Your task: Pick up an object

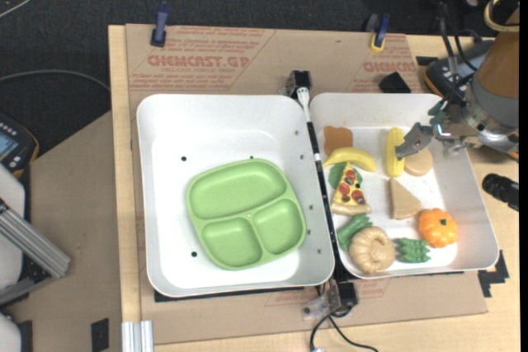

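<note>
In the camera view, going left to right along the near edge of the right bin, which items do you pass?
Green bean pod → bagel → green leafy piece → orange pumpkin.

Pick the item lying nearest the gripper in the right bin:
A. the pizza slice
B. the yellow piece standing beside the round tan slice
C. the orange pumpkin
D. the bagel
B. The gripper sits right over the yellow piece near the tan slice; the pumpkin, bagel and pizza slice lie farther toward the bin's front.
</note>
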### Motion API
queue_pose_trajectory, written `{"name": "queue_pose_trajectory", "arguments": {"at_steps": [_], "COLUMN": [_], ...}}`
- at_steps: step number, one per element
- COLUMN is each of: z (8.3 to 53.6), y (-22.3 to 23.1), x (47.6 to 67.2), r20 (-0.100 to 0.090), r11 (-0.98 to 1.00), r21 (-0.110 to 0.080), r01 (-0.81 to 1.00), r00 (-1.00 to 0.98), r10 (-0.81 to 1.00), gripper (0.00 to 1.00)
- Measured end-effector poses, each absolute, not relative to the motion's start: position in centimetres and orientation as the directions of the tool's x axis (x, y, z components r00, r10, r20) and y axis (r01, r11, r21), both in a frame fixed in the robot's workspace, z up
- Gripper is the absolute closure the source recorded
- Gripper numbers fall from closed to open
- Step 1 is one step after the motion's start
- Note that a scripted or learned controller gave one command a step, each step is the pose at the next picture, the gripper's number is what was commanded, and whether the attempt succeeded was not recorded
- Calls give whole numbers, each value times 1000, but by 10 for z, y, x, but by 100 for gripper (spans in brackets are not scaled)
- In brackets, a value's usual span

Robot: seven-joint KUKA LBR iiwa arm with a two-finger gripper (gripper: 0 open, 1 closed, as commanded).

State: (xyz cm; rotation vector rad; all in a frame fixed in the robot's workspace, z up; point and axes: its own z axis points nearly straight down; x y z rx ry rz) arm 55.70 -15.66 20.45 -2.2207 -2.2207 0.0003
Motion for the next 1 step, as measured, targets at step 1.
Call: {"name": "queue_pose_trajectory", "arguments": {"at_steps": [1], "z": [78], "y": [-192], "x": [557], "r20": [2], "r11": [-3], "r21": [-9], "r01": [1000], "r00": [3], "r10": [1000], "gripper": [0]}}
